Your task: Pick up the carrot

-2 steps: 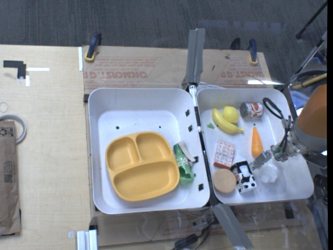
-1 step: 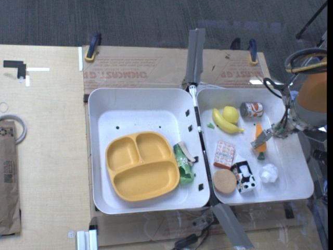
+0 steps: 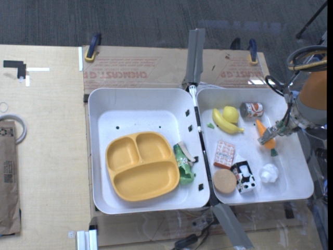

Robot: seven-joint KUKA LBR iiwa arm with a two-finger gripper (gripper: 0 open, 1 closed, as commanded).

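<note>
The carrot (image 3: 260, 126) is a small orange piece with a green end, lying in the right bin (image 3: 291, 189) near its right wall. My gripper (image 3: 268, 135) reaches in from the right and sits right over the carrot's middle. Orange shows on both sides of the gripper tip, above left and below right. The part of the carrot under the tip is hidden.
Also in the right bin are a banana (image 3: 227, 123) with a yellow fruit, a can (image 3: 252, 109), a small printed box (image 3: 224, 154), a brown disc (image 3: 225, 181), a black-and-white item (image 3: 243, 176) and a white lump (image 3: 269, 173). The left bin holds a yellow divided plate (image 3: 143, 165) and a green packet (image 3: 183, 163).
</note>
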